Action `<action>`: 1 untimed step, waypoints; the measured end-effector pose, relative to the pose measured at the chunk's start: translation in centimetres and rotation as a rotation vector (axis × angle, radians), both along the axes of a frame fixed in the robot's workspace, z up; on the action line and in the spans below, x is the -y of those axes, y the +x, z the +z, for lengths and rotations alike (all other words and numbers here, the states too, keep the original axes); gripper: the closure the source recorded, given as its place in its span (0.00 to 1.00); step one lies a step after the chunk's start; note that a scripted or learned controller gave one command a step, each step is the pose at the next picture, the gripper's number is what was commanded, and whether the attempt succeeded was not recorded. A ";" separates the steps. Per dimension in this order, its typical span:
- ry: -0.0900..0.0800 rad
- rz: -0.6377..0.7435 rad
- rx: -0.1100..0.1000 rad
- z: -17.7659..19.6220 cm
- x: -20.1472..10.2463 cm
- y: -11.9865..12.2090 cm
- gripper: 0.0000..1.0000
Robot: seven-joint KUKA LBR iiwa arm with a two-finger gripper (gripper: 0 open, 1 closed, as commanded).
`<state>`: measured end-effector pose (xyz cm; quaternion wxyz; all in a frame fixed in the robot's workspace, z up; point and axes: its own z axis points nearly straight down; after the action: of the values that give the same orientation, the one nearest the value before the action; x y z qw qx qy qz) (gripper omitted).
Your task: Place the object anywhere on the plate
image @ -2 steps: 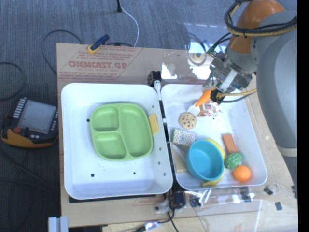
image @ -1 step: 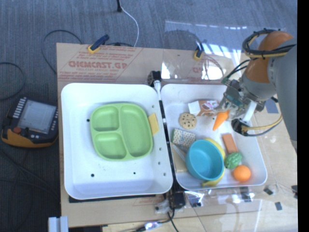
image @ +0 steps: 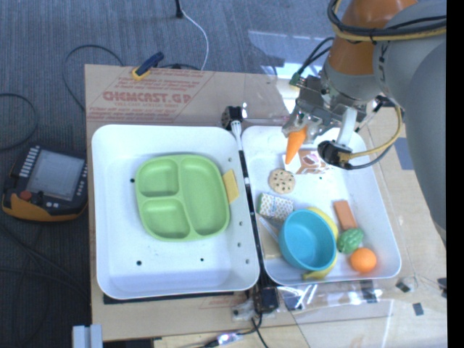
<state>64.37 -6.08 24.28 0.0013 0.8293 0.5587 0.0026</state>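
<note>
Near edge: blue bowl (image: 307, 239) sits at the front of the right bin (image: 377, 194), resting on a yellow item (image: 326, 223) that peeks out behind and below it.
Front-right corner: orange ball (image: 363, 259) with a green broccoli-like piece (image: 351, 239) touching it; a small reddish-brown block (image: 344, 213) lies just behind them.
Mid right bin: round cookie (image: 281, 180), a patterned pale-and-green piece (image: 275, 206) near the divider, and a small card with red print (image: 313, 162) flat on the bin floor.
Task object: carrot (image: 293, 146), orange, pointing downward with its tip above the cookie, at the back of the right bin.
Gripper (image: 308, 125): angled down over the back of the right bin, closed around the carrot's top end; the carrot hangs from between the fingers, so I read this as a true hold.
Carrot height: appears lifted off the bin floor, though from this slanted view I cannot be sure how far.
Plate (image: 180, 197): green, three compartments, centred in the left bin (image: 116, 267); nothing lies in any compartment.
Beside plate: small yellow piece (image: 230, 185) touching the plate's right rim.
Separation: carrot and plate are well apart, with the bin divider between them.
Done so far (judgement): pick looks achieved.
Left to do (judgement): carry across the divider to the left bin, lower over any compartment, release. Roughly the first third complete.
Risk (judgement): grip is on one end only, so the carrot may swing or slip in transit.
</note>
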 end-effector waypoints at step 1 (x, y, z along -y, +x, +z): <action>-0.002 -0.006 -0.010 -0.5 0.4 -0.2 0.00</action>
<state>64.12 -6.50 23.80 -0.0005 0.8310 0.5563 -0.0021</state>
